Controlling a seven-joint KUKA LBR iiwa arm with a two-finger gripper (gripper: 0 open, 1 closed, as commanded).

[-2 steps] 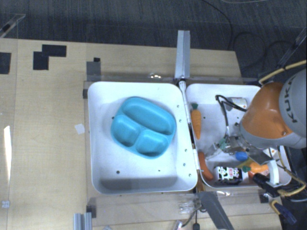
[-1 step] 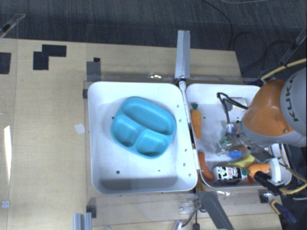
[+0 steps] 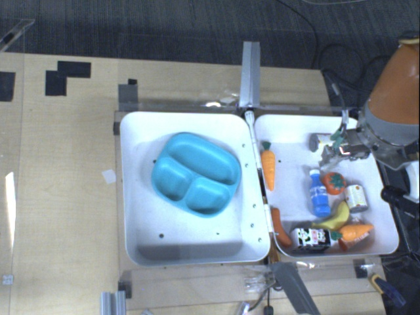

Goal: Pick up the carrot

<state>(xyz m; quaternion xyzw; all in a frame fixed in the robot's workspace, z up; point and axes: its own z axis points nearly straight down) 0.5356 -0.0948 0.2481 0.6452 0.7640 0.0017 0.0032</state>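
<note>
The carrot (image 3: 268, 167) is orange with a small green top. It lies lengthwise along the left wall of the right bin (image 3: 289, 126), pointing toward the front. My gripper (image 3: 335, 148) hangs over the right half of that bin, well to the right of the carrot and just behind a red tomato toy (image 3: 334, 182). Nothing is visibly held in it. The arm's orange band (image 3: 397, 90) is at the right edge of the camera view.
The right bin also holds a blue bottle (image 3: 319, 199), a banana (image 3: 336, 216), a white can (image 3: 356, 197), an orange toy (image 3: 357, 232), a black-and-white carton (image 3: 311, 238) and a reddish sausage (image 3: 278, 226). A blue divided plate (image 3: 195, 174) lies in the left bin (image 3: 141, 149).
</note>
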